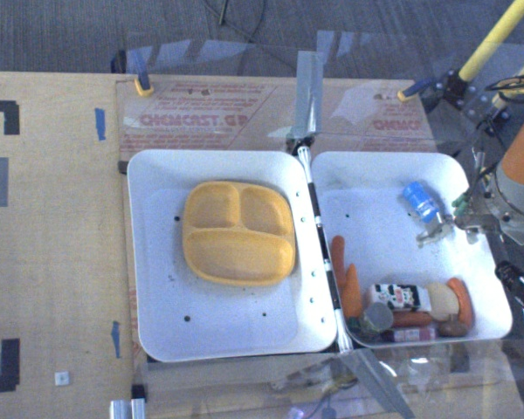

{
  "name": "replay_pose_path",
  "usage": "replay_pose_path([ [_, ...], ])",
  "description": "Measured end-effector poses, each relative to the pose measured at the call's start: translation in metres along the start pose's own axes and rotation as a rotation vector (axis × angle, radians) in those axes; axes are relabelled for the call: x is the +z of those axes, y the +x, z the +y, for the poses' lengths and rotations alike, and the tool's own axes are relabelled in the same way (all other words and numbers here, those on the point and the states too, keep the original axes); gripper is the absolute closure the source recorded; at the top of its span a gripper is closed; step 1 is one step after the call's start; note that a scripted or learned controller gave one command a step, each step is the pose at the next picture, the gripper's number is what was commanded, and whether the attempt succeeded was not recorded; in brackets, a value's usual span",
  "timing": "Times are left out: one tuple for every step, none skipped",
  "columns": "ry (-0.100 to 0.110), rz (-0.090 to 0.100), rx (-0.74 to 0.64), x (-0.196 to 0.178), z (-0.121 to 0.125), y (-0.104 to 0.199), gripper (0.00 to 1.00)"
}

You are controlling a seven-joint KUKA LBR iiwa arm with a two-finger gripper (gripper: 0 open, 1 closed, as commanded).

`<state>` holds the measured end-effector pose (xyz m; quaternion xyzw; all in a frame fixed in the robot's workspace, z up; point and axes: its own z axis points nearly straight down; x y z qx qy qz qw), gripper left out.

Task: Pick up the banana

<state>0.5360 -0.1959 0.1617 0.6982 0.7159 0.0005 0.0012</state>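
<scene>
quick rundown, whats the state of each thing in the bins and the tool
yellow divided plate: upside down, left bin
blue item: lying flat, right bin
carrots: lying along the right bin's left wall
bottle: on its side
tool: low in the right bin, holding nothing visible

The light is bright and even, and it seems to come from above. The two white bins glow, mostly on the left bin's rim (pixel 211 154), where the white looks washed out. The yellow tray (pixel 239 232) inside that bin has a thin, soft shadow under its near edge. Small things in the right bin (pixel 380 160) look a bit fuzzy. The floor above the bins is darker and grainy.
</scene>
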Motion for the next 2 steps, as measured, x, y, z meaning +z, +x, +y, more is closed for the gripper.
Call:
replay_pose_path([
  [-0.002,-0.002,-0.123,-0.191,0.12,-0.029,0.0],
  [0.0,0.0,-0.133,-0.025,0.07,-0.028,0.0],
])
